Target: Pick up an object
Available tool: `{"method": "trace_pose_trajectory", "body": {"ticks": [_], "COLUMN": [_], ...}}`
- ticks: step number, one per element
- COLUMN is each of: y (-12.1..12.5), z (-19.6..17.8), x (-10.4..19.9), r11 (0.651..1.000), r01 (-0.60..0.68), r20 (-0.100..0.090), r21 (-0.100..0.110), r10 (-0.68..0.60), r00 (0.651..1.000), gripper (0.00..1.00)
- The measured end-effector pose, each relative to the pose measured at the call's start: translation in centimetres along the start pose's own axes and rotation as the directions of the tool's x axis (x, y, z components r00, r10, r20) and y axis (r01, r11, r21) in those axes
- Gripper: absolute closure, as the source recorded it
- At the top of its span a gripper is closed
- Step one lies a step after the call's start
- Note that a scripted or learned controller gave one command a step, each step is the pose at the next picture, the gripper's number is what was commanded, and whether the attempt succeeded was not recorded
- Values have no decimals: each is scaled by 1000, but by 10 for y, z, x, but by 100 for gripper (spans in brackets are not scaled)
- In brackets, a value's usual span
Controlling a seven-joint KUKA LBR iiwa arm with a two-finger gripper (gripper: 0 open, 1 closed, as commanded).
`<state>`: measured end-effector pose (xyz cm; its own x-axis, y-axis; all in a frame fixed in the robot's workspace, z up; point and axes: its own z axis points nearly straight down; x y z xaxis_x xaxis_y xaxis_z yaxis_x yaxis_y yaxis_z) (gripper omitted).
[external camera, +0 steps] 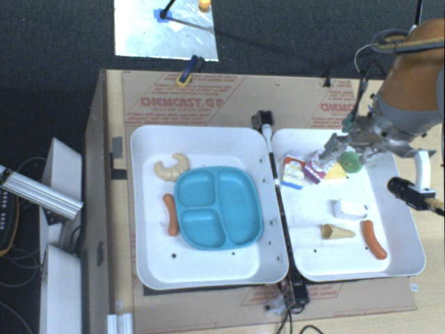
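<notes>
Gripper (328,157) hung low in right bin (410,256) at its 11 o'clock, over carton (293,172) and wedge (336,172) — likely lining up a pick. Finger state: cannot tell. Sausage (375,239) lay at 5 o'clock — untouched.

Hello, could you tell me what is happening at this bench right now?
The arm reaches in from the right, and its gripper is down in the right bin among a small carton, a yellow piece and a green ball. Nothing is clearly held yet. The left bin holds a blue divided plate, a croissant and a sausage.
</notes>
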<state>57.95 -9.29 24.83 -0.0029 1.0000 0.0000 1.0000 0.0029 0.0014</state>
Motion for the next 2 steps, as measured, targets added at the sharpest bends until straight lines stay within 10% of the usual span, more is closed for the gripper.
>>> {"method": "trace_pose_trajectory", "body": {"ticks": [2], "y": [-70], "z": [164], "x": [-112], "r11": [1000], "r01": [-3], "r20": [1], "r21": [1], "r10": [3], "r00": [1000], "gripper": [0]}}
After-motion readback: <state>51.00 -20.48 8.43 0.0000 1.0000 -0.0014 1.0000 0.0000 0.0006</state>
